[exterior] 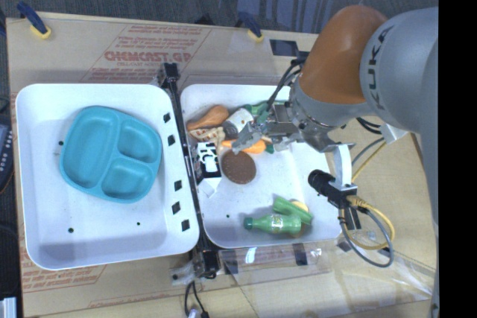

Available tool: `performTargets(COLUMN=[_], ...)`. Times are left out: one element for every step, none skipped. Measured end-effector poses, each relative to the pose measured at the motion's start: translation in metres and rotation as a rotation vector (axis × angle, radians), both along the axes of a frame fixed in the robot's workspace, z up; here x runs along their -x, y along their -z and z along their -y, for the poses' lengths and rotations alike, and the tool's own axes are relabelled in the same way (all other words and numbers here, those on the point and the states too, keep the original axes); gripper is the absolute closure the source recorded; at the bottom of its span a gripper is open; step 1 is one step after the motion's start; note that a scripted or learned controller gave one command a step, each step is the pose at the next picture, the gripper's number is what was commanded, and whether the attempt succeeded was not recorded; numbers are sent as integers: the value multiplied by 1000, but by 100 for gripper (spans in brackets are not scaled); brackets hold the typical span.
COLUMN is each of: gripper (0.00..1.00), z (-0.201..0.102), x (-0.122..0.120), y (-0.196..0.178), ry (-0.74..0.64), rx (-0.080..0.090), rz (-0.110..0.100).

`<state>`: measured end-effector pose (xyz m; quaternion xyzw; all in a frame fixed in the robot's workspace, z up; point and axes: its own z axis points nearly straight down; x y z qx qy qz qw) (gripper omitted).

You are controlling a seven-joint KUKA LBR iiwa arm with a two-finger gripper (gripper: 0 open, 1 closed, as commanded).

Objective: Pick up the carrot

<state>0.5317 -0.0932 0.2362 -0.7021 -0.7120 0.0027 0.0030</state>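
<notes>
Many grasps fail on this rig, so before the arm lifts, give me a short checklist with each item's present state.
1. Gripper is over the right bin: ok.
2. Gripper is at the carrot: ok, the orange piece lies just under it.
3. Carrot seen between the fingers: cannot tell.
4. Carrot free of neighbours: not ok, the brown disc and chicken leg crowd it.
5. Green bottle is away from the grasp: ok.
</notes>
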Motion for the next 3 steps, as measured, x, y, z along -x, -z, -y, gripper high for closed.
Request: performTargets(gripper=[0,0,0], z=[82,29,16], x=[-39,-81,-16], y=[12,120,131], ry=[-149,52,362], rx=[3,-1,8], rz=[2,-3,40])
